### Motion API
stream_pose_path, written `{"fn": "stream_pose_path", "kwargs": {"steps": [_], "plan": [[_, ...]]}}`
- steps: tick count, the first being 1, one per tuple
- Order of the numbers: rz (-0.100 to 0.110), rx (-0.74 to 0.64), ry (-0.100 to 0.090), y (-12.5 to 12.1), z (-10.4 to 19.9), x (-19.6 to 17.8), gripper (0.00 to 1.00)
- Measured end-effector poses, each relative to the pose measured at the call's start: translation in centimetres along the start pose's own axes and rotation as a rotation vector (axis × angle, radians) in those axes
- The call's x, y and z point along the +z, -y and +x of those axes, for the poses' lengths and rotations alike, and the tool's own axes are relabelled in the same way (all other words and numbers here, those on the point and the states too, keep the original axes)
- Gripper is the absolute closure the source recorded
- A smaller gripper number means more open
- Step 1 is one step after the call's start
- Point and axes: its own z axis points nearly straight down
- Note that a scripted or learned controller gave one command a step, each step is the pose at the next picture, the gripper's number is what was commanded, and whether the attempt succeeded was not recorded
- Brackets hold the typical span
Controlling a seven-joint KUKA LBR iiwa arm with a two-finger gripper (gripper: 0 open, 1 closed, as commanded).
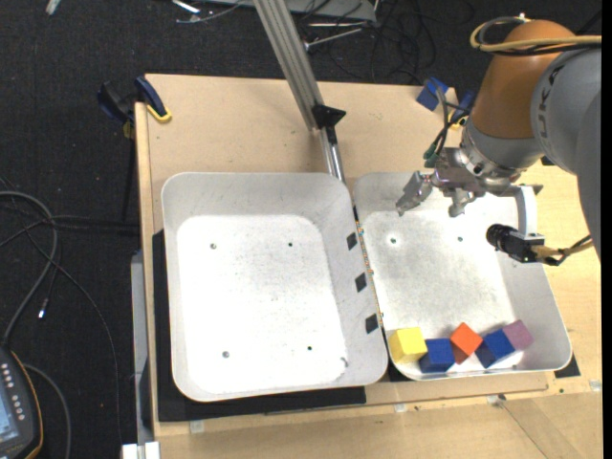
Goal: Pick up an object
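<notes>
The grey arm with its orange band is reaching in from the right, its two-finger metal jaws hanging spread open and gripping nothing over the far end of the right-hand shallow white bin. Well apart from them, the blocks are sitting bunched along that bin's near wall: yellow cube, blue cube, orange cube, dark blue cube, pale purple cube. The left white bin is lying just beside it on the tan wooden counter.

Wooden bench on dark carpet
</notes>
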Motion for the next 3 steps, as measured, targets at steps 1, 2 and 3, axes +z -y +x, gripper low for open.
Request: {"fn": "stream_pose_path", "kwargs": {"steps": [1, 2, 3], "plan": [[0.002, 0.000, -0.001, 4.4, -0.4, 1.3, 0.00], [-0.006, -0.009, -0.001, 4.2, 2.8, -0.4, 0.00], [0.007, 0.002, -0.001, 7.9, -1.0, 9.5, 0.00]]}}
